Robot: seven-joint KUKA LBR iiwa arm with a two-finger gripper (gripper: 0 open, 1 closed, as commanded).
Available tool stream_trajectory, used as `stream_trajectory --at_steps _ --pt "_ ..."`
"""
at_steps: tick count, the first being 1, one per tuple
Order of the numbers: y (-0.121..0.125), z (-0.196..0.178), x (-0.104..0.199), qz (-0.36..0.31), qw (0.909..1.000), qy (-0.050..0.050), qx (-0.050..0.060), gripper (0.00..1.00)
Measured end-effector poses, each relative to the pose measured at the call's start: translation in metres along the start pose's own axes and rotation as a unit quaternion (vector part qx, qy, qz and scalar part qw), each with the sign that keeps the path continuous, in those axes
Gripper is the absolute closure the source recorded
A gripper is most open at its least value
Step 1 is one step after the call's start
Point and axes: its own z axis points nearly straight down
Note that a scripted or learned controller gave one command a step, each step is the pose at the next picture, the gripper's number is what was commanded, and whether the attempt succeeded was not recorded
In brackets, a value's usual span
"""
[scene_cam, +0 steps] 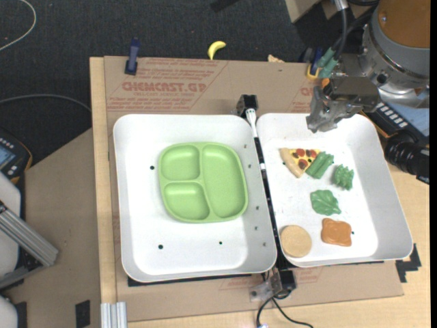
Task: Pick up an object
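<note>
- Two shallow white bins side by side on the bench: the left bin [130, 183] and the right bin [382, 183], touching along the middle seam.
- Left bin has just one thing in it: a green plate [203, 182] with three compartments, sitting roughly in the middle.
- Right bin has six toy food bits, so plenty to grab:
  - one pizza slice [298, 160] toward the far left of that bin
  - three green pieces: a long green veggie [319, 165] touching the pizza's right edge, a small broccoli-looking piece [343, 177] just beside it on the right, and a leafy piece [325, 201] a bit nearer
  - one round tan cookie [296, 241] at the near left corner
  - one orange-brown chunk [336, 232] just right of the cookie, not touching it
- The gripper [321, 123] hangs over the far end of the right bin, a little beyond the pizza slice. Nothing's between its fingers from what I can see, and honestly I can't tell whether they're spread or closed from this angle.
- Outside the bins, on the far side: one yellow banana [216, 48] and one blue clamp [132, 57] at the far left of the board.
</note>
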Motion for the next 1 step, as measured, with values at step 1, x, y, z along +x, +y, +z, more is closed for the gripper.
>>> stream_trajectory --at_steps 1 --pt "-0.002 0.0651 -0.0129 0.005 0.9999 -0.002 0.009 1.0"
